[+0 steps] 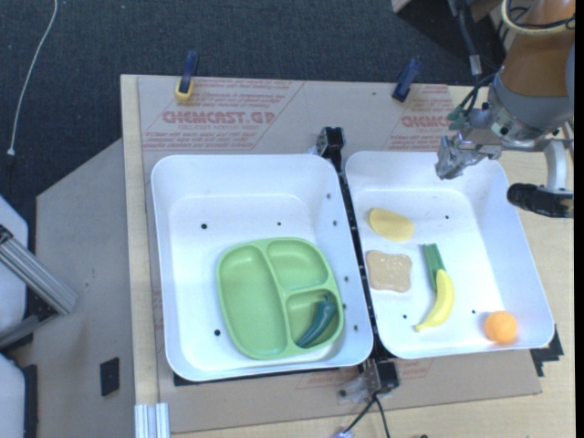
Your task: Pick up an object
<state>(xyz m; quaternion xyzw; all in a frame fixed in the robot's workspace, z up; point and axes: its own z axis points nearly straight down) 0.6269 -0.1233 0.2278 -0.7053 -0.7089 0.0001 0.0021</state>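
Observation:
My gripper (453, 164) hangs above the far edge of the right bin (520, 235), with nothing visible between its fingers. Below it in that bin lie a yellow oval piece (391, 224), a tan slice of bread (389, 271), a banana (438, 302) with a small green item (432, 257) at its upper end, and an orange ball (501, 327) near the front right corner. All of them lie well apart from the gripper.
The left bin (182, 245) holds a green divided plate (260, 304) with a dark green pepper (317, 322) in its lower right compartment. Clamps (186, 76) (406, 78) hold the board at the back. A black fitting (330, 141) sits between the bins.

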